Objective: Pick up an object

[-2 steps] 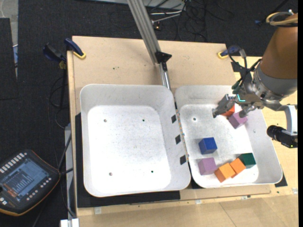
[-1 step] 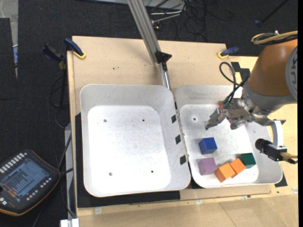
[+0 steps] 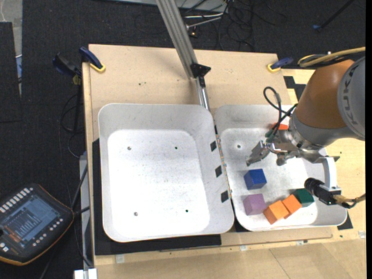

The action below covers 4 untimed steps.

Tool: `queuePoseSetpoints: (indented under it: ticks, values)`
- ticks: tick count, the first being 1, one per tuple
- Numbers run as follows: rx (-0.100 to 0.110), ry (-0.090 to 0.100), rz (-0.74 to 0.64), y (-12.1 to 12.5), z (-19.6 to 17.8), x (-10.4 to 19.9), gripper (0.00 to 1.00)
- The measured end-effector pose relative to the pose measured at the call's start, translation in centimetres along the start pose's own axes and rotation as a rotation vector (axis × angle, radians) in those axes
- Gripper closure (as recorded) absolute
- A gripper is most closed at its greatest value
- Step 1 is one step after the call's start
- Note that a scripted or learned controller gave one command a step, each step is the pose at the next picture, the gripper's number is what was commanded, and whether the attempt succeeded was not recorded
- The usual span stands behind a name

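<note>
A teach pendant (image 3: 29,222) with a lit screen lies on the dark carpeted floor (image 3: 40,127) at the far left. Beside it stands the bench (image 3: 151,74), a tan board with clamps (image 3: 93,60) at its rear corners. The left bin (image 3: 116,121) sits on the board; its white floor is speckled with dark flecks. A grey metal pole (image 3: 177,28) runs diagonally from the top of the view down to the seam between the two bins. Cables (image 3: 232,10) trail across the floor behind the bench.

The right bin (image 3: 232,118) contains a blue cube (image 3: 254,178), a purple cube (image 3: 253,203), an orange cube (image 3: 277,209) and a green cube (image 3: 304,198), grouped in its near half. The arm (image 3: 331,103) enters from the right. The gripper (image 3: 268,154) hangs just above and behind the blue cube, with nothing visible between its fingers; whether the fingers are spread or closed cannot be determined.
</note>
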<state>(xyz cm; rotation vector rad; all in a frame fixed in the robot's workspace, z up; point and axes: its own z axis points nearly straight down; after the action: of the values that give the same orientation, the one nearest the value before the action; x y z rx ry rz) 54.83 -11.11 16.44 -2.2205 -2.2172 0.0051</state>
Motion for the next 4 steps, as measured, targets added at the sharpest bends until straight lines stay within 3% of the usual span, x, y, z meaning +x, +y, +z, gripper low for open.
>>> queuePoseSetpoints:
  ticks: [1,2,4]
  values:
    - [0.001,0.0,0.0,-0.2,4.6,-0.7,0.0]
    - [-0.006,-0.001,0.0,0.0,3.3,-0.7,1.0]
    - [-0.012,-0.002,-0.005,-0.6,-6.5,0.2,1.0]
